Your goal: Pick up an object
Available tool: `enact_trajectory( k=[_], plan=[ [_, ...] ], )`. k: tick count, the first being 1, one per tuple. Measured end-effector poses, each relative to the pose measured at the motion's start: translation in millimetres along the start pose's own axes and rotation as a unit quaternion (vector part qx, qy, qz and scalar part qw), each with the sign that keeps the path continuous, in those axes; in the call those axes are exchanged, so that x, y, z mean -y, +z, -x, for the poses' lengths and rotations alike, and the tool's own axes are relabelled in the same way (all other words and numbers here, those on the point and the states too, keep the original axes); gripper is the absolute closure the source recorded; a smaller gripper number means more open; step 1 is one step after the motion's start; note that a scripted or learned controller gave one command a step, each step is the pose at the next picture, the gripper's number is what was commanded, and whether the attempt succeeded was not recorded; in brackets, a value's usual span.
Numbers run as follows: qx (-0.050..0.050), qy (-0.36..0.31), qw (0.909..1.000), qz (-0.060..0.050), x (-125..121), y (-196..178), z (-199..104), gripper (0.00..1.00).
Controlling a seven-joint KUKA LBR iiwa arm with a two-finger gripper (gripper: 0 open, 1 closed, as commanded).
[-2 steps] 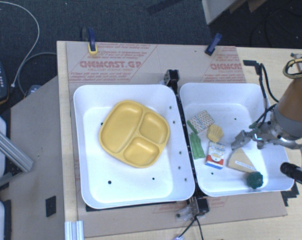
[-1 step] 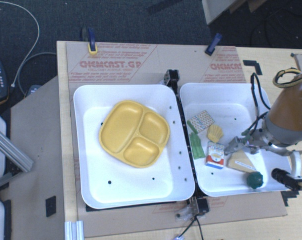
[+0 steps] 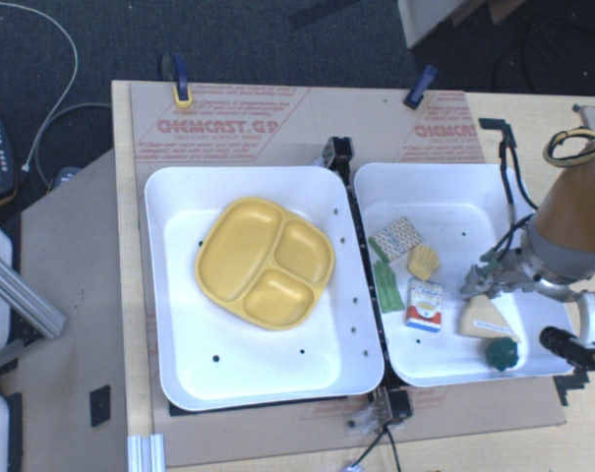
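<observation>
Claw [image 3: 486,281] (finger state cannot be told) is just above the cheese wedge [image 3: 485,317], right bin [image 3: 445,187].

Two bins, one tray, six small objects

Two shallow white bins sit side by side: the left bin [image 3: 169,293] and the right bin [image 3: 445,190]. The left one contains one yellow divided tray [image 3: 265,262] with three compartments. The right one contains six small items: one patterned packet [image 3: 396,235], one green strip [image 3: 386,281], one yellow chunk [image 3: 424,261], one red-and-white carton [image 3: 425,305], one pale wedge [image 3: 486,318] and one dark green ball [image 3: 503,353].
</observation>
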State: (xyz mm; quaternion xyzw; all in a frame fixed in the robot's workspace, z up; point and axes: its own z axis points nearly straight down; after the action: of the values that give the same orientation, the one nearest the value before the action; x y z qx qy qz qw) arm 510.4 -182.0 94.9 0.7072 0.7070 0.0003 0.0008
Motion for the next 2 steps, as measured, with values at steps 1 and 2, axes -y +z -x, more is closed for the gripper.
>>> enact_trajectory(
  k=[1,2],
  plan=[
    [0.001,0.000,1.0000,0.002,-7.7,-57.4,8.1,1.00],
    [0.001,-0.001,1.0000,0.002,-9.7,-100.2,9.3,1.00]
  ],
)
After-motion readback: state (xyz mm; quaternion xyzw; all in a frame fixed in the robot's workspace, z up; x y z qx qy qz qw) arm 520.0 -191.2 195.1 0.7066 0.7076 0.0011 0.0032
